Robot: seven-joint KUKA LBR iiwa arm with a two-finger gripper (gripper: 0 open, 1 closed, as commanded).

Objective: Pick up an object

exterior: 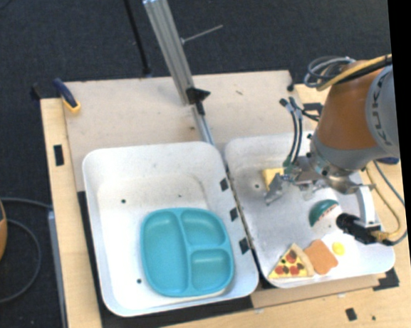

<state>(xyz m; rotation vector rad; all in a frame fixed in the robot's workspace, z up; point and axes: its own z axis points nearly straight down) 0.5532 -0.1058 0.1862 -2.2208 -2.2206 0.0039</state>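
My gripper [278, 188] hangs low over the upper middle of the right bin [268, 225], below the grey arm with its orange band [351, 115]. A small yellow block [270, 176] lies right at the gripper's tip, touching or nearly touching it. I cannot make out whether the block is held. Further right, a teal and white rounded object [323, 212] lies beside the wrist. Along the bin's front edge sit a pizza slice [288, 264], an orange bread-like piece [319, 256] and a small yellow piece [337, 249].
The left bin [121, 181] holds a teal divided plate [187, 251] in its front half. A slanted aluminium post [174, 52] rises behind the bins. Cables and a black fitting [355, 226] hang off the arm over the right bin's right side.
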